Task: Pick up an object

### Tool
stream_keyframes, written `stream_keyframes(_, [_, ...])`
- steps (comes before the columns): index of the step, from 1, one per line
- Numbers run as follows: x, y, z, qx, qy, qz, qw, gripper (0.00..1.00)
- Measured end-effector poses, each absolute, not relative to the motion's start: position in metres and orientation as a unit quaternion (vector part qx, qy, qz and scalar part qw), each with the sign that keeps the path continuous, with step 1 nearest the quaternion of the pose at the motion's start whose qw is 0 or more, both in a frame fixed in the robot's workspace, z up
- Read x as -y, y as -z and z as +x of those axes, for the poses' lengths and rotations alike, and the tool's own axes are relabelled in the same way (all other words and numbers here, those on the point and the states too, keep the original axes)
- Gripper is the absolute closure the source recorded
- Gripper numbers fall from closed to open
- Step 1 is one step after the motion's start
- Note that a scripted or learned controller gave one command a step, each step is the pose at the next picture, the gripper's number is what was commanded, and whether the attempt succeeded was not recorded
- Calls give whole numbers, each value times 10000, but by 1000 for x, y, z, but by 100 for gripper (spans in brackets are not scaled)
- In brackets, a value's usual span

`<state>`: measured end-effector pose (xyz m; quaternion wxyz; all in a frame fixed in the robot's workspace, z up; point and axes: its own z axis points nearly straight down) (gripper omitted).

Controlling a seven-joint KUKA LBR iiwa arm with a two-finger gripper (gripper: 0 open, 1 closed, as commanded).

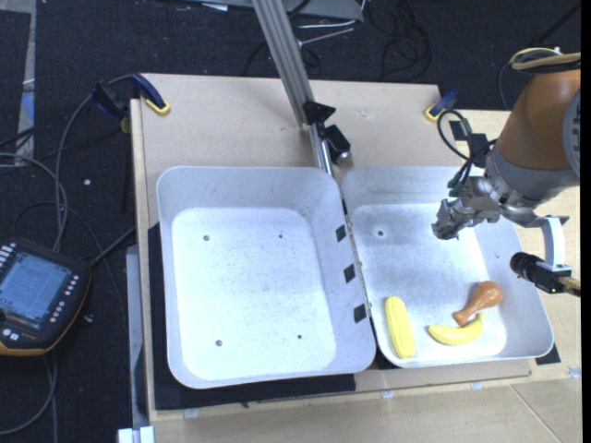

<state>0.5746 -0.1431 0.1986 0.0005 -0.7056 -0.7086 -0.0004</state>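
arm (545,127) cut off at right edge

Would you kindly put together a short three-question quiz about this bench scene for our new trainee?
1. True or false: the hand hovers above the right bin.
2. How many objects lie in the right bin?
3. Which object lies nearest the divider between the bins: A) corn cob, B) banana, C) drumstick?

Key: 1. True. 2. Three. 3. A.
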Motion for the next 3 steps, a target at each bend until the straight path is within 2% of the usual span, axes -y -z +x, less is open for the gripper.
stream_keyframes(3, [-21, -204, 551, 7089, 5, -7053, 5, 100])
